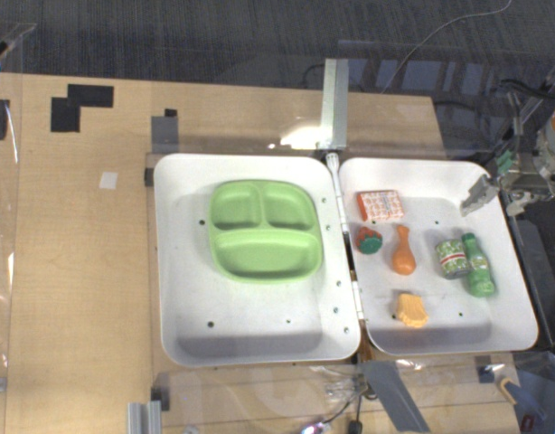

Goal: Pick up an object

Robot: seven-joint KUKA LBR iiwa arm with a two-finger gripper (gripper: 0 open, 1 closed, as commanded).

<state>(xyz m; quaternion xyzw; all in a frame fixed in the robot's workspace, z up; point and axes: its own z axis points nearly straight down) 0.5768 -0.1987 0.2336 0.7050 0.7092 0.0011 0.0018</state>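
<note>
The right bin [437,334] holds several small items. A pink-and-white box [380,205] lies near its back left. Below it are a small red and green toy [369,240] and an orange gourd-shaped piece [402,251]. A yellow chunk [410,309] lies near the front. A can with a green and white label [452,257] rests against a green bottle [478,268] on the right. My gripper [478,194] hangs over the bin's back right corner, above and apart from the can and bottle, with nothing seen in it.
The left bin [183,315] holds a green divided plate [264,229]. A metal post [335,107] stands behind the wall between the two bins. Cables and arm hardware [531,165] crowd the right edge.
</note>
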